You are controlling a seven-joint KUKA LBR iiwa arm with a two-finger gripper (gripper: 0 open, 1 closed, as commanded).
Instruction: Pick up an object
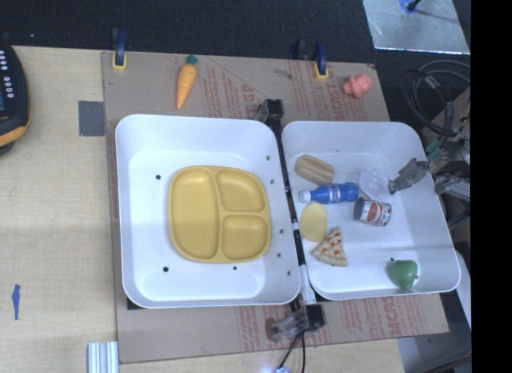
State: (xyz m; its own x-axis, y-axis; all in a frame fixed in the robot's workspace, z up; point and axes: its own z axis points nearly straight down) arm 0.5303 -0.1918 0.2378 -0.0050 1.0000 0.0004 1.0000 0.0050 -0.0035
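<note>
Two white bins sit on the desk. Measured from the can in the right bin: green pepper nearer, pizza slice nearer-left, blue bottle left, claw just right and beyond, apparently spread, gripping nothing.

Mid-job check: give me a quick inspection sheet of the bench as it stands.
Surface: cardboard sheet under two white bins.
Job's things: right bin holds bread roll, blue bottle, can, yellow slice, pizza wedge, green pepper.
Clutter: yellow tray in left bin; carrot, pink toy outside.
Hand: hand at right bin's right side, holding nothing.
Cables: coil far right.
Surroundings: dark floor.
</note>
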